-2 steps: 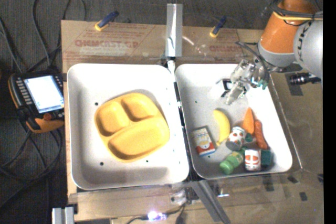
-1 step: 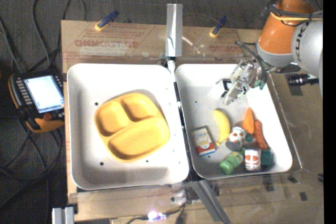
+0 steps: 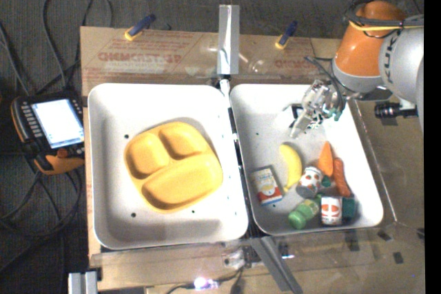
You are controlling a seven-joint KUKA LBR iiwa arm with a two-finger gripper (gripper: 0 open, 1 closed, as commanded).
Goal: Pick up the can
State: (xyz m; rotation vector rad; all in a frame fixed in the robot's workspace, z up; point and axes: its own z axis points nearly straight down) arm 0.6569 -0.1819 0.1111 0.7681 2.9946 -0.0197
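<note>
Overhead, arm bent — pincer (image 3: 308,115) above right bin (image 3: 363,148), apart from can (image 3: 331,210).

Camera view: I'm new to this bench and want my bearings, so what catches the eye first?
The yellow divided tray stands out, lying in the left bin. Next, the orange-banded arm reaches in from the right, its gripper above the right bin. A cluster lies in that bin's near half: the can, a banana, a carrot.

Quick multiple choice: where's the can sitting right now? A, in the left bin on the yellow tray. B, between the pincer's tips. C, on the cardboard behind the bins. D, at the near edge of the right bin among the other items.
D: the can stands low in the right bin, apart from the pincer.
</note>
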